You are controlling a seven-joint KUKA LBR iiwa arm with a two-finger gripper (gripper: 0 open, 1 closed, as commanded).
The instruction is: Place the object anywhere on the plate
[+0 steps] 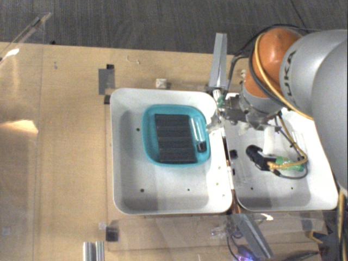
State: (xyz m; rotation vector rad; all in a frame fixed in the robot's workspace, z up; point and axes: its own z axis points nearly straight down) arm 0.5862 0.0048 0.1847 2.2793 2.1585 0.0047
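Observation:
A teal plate (148, 125) with rounded corners lies in the upper middle of the left bin (126, 167). On it rests a black ridged rectangular slab (173, 139) that covers most of its middle. My gripper (210, 125) hangs over the plate's right rim, next to the wall between the two bins. Just below it, a small dark piece (200, 143) sits on the right edge of the plate. I cannot tell whether it is a separate thing or whether the gripper touches it.
The right bin (304, 192) lies under my wrist and arm (304, 64), which cover its upper part. A grey upright post (219, 58) stands behind the bins. Small black clamps (108, 76) sit on the bench around the left bin.

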